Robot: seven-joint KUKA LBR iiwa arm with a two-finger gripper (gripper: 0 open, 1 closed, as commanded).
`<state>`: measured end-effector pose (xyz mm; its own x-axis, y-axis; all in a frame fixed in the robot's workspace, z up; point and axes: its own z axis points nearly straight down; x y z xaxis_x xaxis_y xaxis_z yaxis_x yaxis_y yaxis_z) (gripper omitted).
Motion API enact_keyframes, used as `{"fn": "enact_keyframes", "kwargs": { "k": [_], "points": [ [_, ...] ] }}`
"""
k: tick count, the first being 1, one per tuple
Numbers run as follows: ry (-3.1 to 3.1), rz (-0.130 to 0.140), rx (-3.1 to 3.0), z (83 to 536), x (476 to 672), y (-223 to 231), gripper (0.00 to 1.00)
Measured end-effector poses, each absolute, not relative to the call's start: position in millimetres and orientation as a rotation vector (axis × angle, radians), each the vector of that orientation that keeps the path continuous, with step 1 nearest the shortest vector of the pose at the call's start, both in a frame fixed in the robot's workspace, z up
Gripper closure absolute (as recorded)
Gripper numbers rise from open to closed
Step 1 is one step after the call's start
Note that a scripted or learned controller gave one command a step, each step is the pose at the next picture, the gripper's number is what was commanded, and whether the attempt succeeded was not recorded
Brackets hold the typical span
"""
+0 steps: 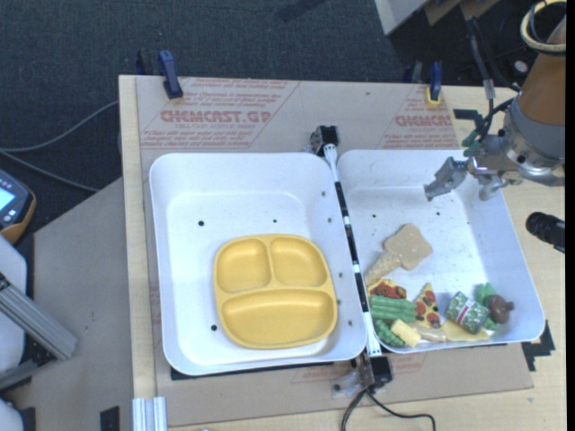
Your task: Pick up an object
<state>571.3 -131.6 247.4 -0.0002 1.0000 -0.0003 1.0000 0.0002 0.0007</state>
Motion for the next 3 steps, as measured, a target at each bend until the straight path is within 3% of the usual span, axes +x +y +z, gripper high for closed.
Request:
{"fn": "enact_keyframes", "kwargs": {
  "k": [1,2,3],
  "points": [
    [2.232,-0.008,2.225,141,564.3,-97,0.00],
    [2.220,0.001,2.219,83,559.5,-94,0.00],
    [2.212,0.007,2.216,99,562.2,-95,1.00]
  ]
}}
